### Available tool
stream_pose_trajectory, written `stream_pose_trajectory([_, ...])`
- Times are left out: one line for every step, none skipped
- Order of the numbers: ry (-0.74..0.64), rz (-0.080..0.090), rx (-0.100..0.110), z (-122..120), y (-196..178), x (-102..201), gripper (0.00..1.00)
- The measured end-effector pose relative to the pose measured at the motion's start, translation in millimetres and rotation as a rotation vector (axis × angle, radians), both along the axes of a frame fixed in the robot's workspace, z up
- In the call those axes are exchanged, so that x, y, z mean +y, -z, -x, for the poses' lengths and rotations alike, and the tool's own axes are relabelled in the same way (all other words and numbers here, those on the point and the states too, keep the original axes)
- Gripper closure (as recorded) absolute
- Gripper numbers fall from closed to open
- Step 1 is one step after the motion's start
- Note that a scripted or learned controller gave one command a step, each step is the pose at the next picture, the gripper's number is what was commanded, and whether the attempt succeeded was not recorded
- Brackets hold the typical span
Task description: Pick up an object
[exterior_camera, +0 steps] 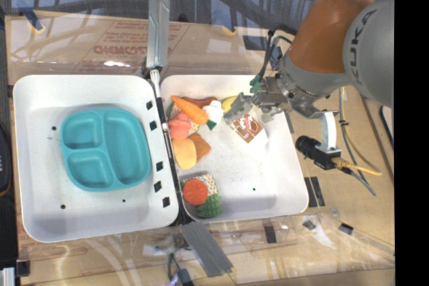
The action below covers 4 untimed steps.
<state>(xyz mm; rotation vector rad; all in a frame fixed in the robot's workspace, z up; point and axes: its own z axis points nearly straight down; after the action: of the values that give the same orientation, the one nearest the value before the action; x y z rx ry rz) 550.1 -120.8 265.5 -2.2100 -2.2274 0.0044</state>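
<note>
Illumination is bright and even, from overhead. The two white bins (pixel 221 204) are near overexposure, with soft shadows along their inner walls. Glare streaks cross the clear plastic sheeting (pixel 87 30) left of the arm (pixel 348 37) and along the bench's near edge. The arm's orange band shows a broad highlight. Focus is moderately soft overall; small items by the gripper (pixel 249 104) lack fine detail.
</note>
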Motion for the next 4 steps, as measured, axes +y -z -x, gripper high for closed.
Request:
stream_pose_trajectory([-0.050,0.000,0.005,-44,137,19,0.00])
stream_pose_trajectory([-0.096,0.000,-0.007,-24,171,24,0.00])
stream_pose_trajectory([-0.099,0.000,-0.008,-25,161,24,1.00])
stream_pose_trajectory([-0.099,0.000,-0.008,-25,161,24,0.00])
